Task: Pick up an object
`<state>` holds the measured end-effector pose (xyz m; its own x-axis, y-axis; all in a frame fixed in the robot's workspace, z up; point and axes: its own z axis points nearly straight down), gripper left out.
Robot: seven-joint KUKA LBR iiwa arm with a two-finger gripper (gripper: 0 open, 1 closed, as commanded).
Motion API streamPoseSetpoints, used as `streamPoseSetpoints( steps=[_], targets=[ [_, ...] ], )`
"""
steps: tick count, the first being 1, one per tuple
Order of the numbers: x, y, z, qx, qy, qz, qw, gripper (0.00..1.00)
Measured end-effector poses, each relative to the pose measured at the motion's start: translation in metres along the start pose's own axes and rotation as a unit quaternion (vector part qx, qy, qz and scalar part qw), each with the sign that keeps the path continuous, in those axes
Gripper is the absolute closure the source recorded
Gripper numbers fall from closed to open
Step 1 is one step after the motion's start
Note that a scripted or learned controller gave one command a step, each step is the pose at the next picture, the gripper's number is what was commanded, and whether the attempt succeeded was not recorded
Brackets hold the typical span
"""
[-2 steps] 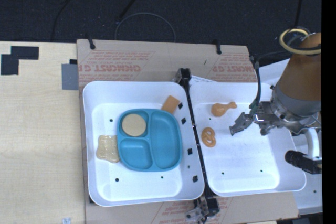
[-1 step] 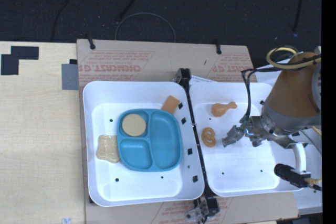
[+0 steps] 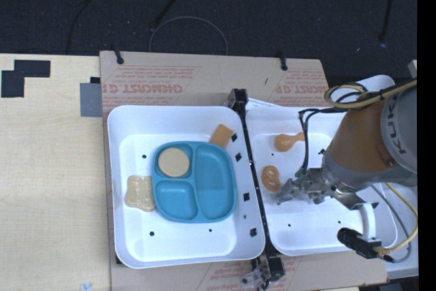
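Note:
In the right bin point(image 3: 320, 242) lie an orange pretzel-shaped piece point(image 3: 270, 178) and, farther back, an orange spoon-shaped piece point(image 3: 289, 142). My gripper point(image 3: 287, 192) is low over the right bin, just right of and below the pretzel piece, its tip close beside it. The arm's orange band point(image 3: 364, 140) and grey wrist cover the right bin's middle. In the left bin point(image 3: 129, 228) a blue divided tray point(image 3: 204, 184) carries a tan round cracker point(image 3: 173, 162). A pale yellow waffle-like piece point(image 3: 140, 193) lies left of the tray, and an orange block point(image 3: 221, 135) leans at the bin's back wall.
A black divider rail point(image 3: 250, 174) runs between the two bins. Cables and a black connector point(image 3: 361, 242) hang off the arm at the right bin's front right. Cardboard point(image 3: 204, 78) lies under the bins, with a wooden bench top point(image 3: 48, 180) to the left.

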<state>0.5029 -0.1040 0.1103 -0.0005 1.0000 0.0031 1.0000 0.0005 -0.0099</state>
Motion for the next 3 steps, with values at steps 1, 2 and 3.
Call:
streamPoseSetpoints(
  steps=[1, 2, 3],
  targets=[
    [-0.002, 0.001, -0.013, -0.002, 0.0, 0.004, 1.0, 1.0],
    [-0.01, -0.002, -0.073, -0.006, -0.002, 0.003, 1.0, 1.0],
    [-0.005, -0.007, -0.119, -0.006, -0.001, 0.0, 1.0, 1.0]
  ],
)
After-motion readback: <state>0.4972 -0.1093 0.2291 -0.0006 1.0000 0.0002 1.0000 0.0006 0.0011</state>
